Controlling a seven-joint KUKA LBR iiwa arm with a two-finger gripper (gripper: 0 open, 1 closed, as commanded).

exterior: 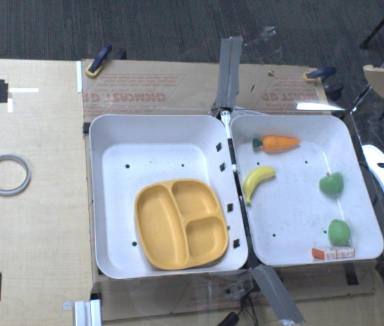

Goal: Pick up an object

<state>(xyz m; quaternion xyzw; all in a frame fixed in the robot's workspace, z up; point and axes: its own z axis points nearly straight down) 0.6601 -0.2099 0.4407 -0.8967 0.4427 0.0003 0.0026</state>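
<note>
The table [35, 250] is pale wood on its left part, with a sheet of brown cardboard [158, 90] (printed with red lettering) spread over its right part. Two shallow white bins sit on the cardboard side by side, their inner rims touching: the left bin [110, 202] and the right bin [355, 182]. Blue clamps grip the cardboard's far edge, one [98, 61] near the left corner and another [320, 74] near the right. On the bare wood at the left lies a grey roll of tape [6, 174], flat, well apart from the bins. A white strip [22, 91] lies farther back on the wood.
</note>
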